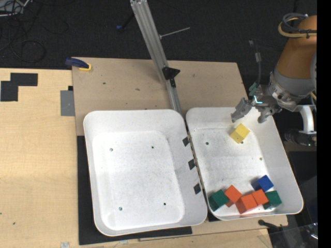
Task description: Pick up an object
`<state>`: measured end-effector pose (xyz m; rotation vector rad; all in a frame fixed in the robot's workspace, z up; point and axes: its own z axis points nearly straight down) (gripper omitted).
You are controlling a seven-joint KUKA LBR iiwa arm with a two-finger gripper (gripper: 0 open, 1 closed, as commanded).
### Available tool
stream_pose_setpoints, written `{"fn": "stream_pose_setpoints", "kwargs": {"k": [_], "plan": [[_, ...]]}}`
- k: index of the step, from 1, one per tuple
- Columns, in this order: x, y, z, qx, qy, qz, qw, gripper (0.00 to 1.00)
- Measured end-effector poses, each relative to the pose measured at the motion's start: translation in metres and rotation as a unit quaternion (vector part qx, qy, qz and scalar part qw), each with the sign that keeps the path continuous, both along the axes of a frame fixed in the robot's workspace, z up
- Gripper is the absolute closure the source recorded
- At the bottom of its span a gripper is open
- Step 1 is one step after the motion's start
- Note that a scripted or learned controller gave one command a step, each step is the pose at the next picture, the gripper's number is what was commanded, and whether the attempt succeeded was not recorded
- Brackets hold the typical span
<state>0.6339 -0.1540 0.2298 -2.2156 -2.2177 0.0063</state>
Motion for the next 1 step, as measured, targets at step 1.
{"fn": "stream_pose_setpoints", "kwargs": {"k": [1], "plan": [[0.001, 0.0001, 0.0028, -0.0008, -0.002, 0.001, 1.0, 0.0]]}}
